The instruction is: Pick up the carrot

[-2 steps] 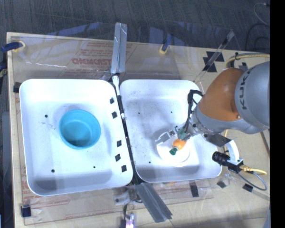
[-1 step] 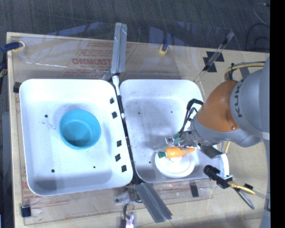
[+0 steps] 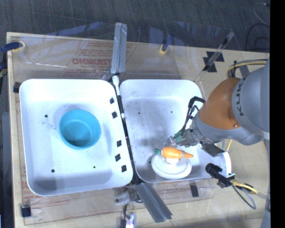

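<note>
Carrot (image 3: 175, 153) apparently atop white plate (image 3: 171, 171)

Carrot (image 3: 175, 153) on a white plate (image 3: 171, 170) in the right bin (image 3: 152, 99), tool (image 3: 180, 137) just above; blue bowl (image 3: 80, 128) in the left bin (image 3: 38, 99).

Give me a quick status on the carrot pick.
Tool low over right bin, grip state unclear. Carrot lying on white plate. Nothing blocking.

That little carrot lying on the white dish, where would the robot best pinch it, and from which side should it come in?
Probably around the thick orange middle of the carrot, coming straight down from above. It lies on its side across the white dish, green end toward the left bin and tip toward the arm, so fingers closing across its narrow width would fit best. The gripper is just beyond it, close to its upper side.
</note>
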### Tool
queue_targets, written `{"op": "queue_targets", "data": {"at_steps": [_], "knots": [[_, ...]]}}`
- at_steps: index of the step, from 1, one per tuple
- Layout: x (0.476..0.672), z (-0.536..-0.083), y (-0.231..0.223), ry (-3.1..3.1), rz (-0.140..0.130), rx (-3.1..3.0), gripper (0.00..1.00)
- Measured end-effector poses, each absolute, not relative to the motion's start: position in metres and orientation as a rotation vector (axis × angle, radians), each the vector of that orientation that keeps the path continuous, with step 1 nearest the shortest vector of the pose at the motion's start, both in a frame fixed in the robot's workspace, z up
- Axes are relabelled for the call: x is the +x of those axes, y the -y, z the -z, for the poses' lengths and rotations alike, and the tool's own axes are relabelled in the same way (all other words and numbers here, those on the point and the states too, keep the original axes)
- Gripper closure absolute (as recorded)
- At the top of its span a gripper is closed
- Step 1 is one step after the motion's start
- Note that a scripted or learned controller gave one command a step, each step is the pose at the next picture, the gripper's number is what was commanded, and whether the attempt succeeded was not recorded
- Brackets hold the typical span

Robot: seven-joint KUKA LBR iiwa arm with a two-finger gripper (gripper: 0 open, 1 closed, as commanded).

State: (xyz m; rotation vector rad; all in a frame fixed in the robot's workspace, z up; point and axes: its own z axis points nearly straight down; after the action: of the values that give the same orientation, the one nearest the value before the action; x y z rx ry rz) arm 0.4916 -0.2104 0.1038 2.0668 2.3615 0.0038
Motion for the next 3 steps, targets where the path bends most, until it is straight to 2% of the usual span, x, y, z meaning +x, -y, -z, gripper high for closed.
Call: {"op": "queue_targets", "data": {"at_steps": [1, 2, 3], "knots": [[0.492, -0.104, 0.21, -2.361, -0.004, 2.067, 0.0], [0.483, -0.096, 0.186, -2.522, -0.012, 1.847, 0.0], [0.484, -0.106, 0.186, -2.527, -0.011, 1.841, 1.0]]}}
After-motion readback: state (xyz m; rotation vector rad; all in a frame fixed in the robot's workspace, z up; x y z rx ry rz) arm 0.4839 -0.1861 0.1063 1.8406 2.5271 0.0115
